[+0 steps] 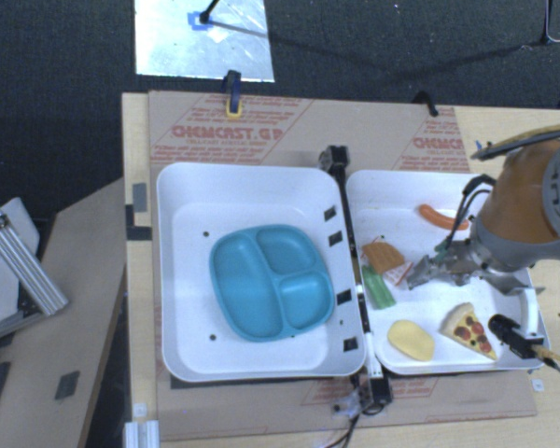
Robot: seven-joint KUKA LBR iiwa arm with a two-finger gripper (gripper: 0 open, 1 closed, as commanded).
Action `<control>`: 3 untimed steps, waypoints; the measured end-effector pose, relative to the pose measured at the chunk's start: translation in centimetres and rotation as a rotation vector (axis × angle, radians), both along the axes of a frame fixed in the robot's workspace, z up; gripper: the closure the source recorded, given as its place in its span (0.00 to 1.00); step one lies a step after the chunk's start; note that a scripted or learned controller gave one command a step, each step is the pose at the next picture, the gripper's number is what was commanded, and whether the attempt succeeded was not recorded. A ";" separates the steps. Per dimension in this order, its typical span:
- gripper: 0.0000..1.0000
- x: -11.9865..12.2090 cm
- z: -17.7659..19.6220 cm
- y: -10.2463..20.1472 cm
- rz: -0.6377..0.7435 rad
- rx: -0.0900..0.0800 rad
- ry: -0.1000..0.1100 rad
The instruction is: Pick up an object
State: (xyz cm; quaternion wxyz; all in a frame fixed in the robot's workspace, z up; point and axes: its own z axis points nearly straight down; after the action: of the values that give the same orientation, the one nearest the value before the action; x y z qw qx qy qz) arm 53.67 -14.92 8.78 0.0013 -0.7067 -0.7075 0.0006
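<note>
Camera view, left to right: blue divided plate (271, 283) in left bin (182, 250); brown toast piece (385, 255) and green piece (378, 290) in right bin (392, 194); gripper (418, 274) low just beside toast, its state indiscernible; descend squarely over the toast, apparently nearest, before closing.

Blue divided plate (269, 282), white bins (182, 250), yellow slice (411, 340), orange sausage (439, 217), green stick (378, 290)

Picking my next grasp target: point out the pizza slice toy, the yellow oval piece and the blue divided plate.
Triangular pizza slice toy (469, 329), camera view, its topping face.
Yellow oval piece (411, 340), camera view, its middle.
Blue divided plate (231, 287), camera view, its large left compartment.
</note>
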 end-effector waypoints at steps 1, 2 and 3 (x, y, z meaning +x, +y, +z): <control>1.00 0.2 1.4 -0.1 0.000 -0.002 -0.006; 1.00 0.2 7.8 0.3 0.004 -0.003 -0.010; 1.00 1.0 12.4 0.7 0.004 -0.003 -0.010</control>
State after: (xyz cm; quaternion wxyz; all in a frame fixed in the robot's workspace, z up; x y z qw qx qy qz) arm 54.63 -14.19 21.20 -0.0032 -0.7053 -0.7089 -0.0019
